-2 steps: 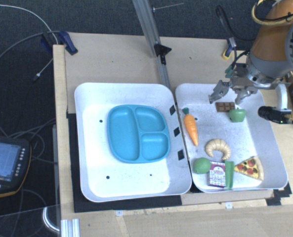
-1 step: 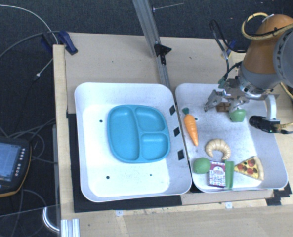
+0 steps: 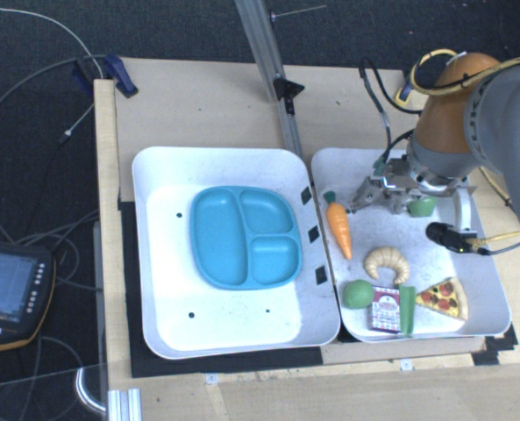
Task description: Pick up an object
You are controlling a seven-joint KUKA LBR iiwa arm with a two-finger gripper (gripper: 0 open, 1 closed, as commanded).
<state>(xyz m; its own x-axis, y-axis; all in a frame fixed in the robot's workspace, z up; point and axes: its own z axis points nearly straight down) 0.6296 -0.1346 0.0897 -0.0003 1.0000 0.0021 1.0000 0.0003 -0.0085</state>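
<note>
Approach step, nothing gripped yet. Gripper [image 3: 415, 202] low in the right bin [image 3: 492, 274]; fingers' opening impossible to tell. Just under the gripper, a small green piece [image 3: 423, 206], perhaps the target. Carrot [image 3: 338, 229] to its left, croissant [image 3: 388, 262] below. Next: descend straight, then close gently.

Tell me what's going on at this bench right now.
A grey and orange robot arm reaches in over the right bin, its hand low near the bin's back. That bin holds toy food: a carrot, a croissant, a pizza slice, a green ball-like piece and a small box. The left bin holds a blue divided plate. Nothing looks lifted yet.
</note>
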